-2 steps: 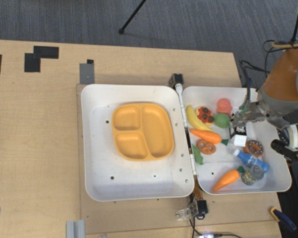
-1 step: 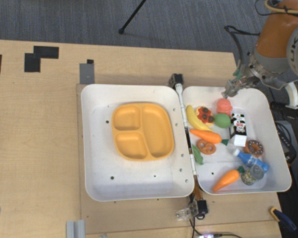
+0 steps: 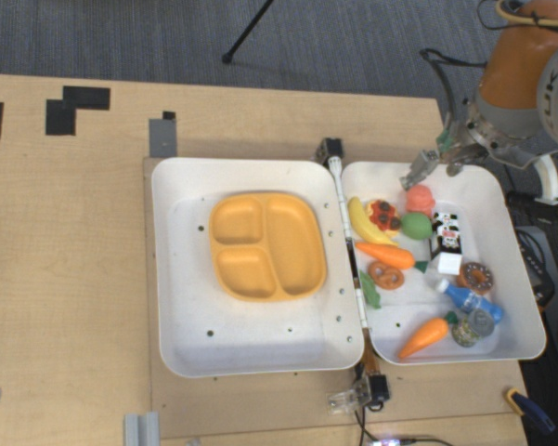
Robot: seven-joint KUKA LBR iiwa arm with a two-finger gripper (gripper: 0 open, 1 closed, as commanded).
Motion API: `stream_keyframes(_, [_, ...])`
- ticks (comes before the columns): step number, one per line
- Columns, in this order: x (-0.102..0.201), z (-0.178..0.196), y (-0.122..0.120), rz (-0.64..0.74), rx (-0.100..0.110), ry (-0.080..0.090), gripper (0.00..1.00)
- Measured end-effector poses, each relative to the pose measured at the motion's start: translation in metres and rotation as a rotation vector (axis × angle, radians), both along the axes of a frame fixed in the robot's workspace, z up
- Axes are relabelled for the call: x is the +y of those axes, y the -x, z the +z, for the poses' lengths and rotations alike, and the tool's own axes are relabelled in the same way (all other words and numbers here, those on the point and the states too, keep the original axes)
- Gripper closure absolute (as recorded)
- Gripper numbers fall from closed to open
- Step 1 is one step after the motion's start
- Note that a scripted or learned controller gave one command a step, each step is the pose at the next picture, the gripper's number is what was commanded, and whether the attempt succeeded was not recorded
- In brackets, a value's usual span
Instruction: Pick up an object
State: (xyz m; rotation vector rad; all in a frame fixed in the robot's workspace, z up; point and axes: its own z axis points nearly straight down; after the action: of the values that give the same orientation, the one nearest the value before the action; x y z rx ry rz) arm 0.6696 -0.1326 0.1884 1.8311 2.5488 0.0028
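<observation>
The right bin (image 3: 501, 193) holds a heap of toy food: a banana (image 3: 365, 223), a pink ball (image 3: 419, 198), a green ball (image 3: 415, 225), a cow-patterned carton (image 3: 446, 232), two carrots (image 3: 386, 255) (image 3: 424, 336), a brown donut (image 3: 475, 276) and a blue bottle (image 3: 468, 299). My gripper (image 3: 438, 163) hangs over the far edge of this bin, just up and right of the pink ball. Its fingers (image 3: 416, 173) stand apart, open, with nothing between them.
The left bin (image 3: 181, 277) holds a yellow divided plate (image 3: 265, 246). A black clamp (image 3: 330, 149) sits where the two bins meet at the back. Cables run along the right side of the bench. The bare wooden bench top (image 3: 65, 277) stretches out to the left.
</observation>
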Motion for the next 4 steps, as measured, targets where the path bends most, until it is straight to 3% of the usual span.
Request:
stream_keyframes(1, [-0.036, -0.103, 0.021, 0.203, -0.002, 0.002, 0.0])
stream_keyframes(2, [-0.035, -0.091, 0.019, 0.204, -0.003, 0.001, 1.0])
stream_keyframes(3, [-0.035, -0.091, 0.019, 0.204, -0.003, 0.001, 0.0])
stream_keyframes(4, [-0.032, -0.102, 0.066, 0.491, -0.004, 0.004, 0.0])
